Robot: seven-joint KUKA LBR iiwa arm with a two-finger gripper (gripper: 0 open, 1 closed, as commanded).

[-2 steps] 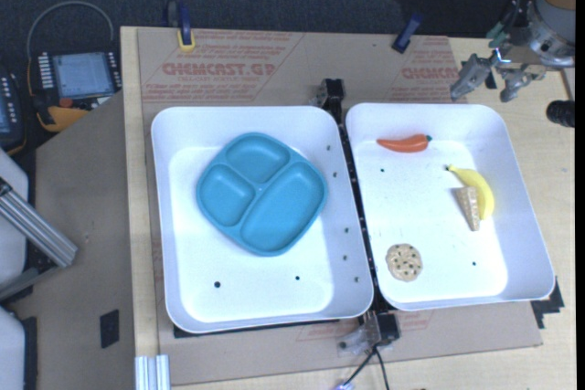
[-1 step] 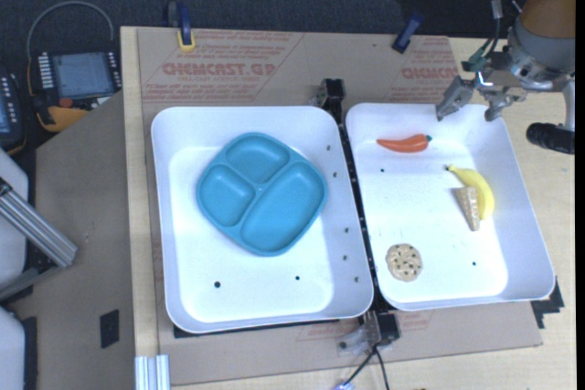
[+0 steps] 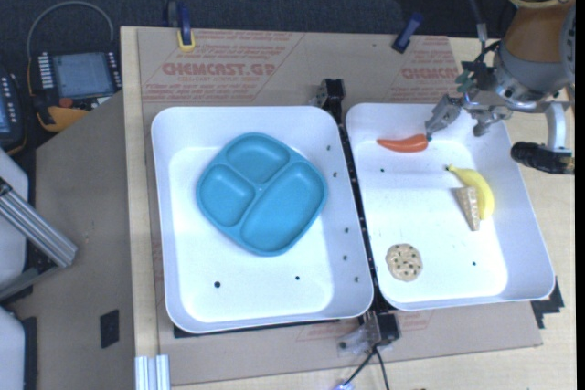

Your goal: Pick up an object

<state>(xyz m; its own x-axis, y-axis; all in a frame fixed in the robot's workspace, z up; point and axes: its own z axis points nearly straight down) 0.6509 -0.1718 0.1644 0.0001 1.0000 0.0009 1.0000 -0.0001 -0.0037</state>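
While the end effector (image 3: 445, 116) is poised at its right tip, whether clenched cannot be told, a smooth orange-red chili (image 3: 402, 142) is seen. Its long axis is laid left-to-right in the right bin (image 3: 521, 196).

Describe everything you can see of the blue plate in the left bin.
The blue plate is a rounded, divided tray of what looks like smooth plastic, with three compartments: a small one at the upper middle, one at the left, and a larger one at the lower right. It lies flat and upright, turned at a slant, near the middle of the left bin, resting on the bin's floor. Nothing lies in it or touches it.
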